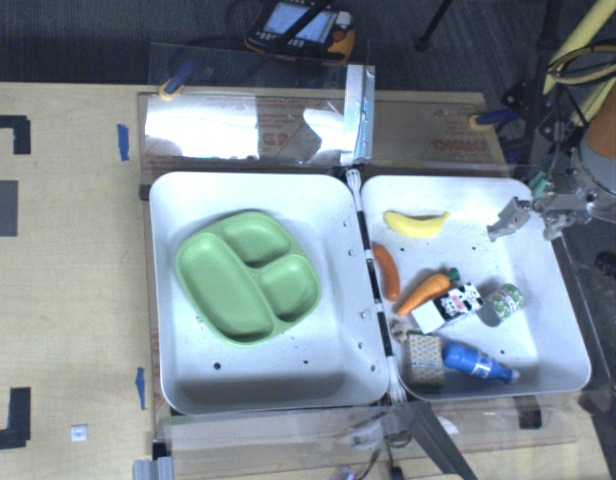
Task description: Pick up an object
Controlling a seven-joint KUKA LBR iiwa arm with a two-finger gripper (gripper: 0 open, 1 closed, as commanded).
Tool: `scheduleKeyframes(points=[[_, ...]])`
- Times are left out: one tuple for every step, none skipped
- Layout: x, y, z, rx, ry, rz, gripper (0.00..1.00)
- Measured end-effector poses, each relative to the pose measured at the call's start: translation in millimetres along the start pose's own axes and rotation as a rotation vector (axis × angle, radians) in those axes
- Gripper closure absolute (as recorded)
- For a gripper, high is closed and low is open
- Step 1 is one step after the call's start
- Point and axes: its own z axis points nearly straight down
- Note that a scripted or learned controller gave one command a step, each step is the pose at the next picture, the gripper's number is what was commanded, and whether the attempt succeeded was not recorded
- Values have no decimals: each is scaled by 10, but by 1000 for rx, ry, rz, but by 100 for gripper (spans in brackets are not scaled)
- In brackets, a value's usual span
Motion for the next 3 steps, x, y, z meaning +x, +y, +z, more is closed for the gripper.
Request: scheduleKeyframes(points=[[217,-373,926,-2,-1,60,0],[77,-851,987,-6,7,-8,0],[47,-845,888,-10,0,-5,100]])
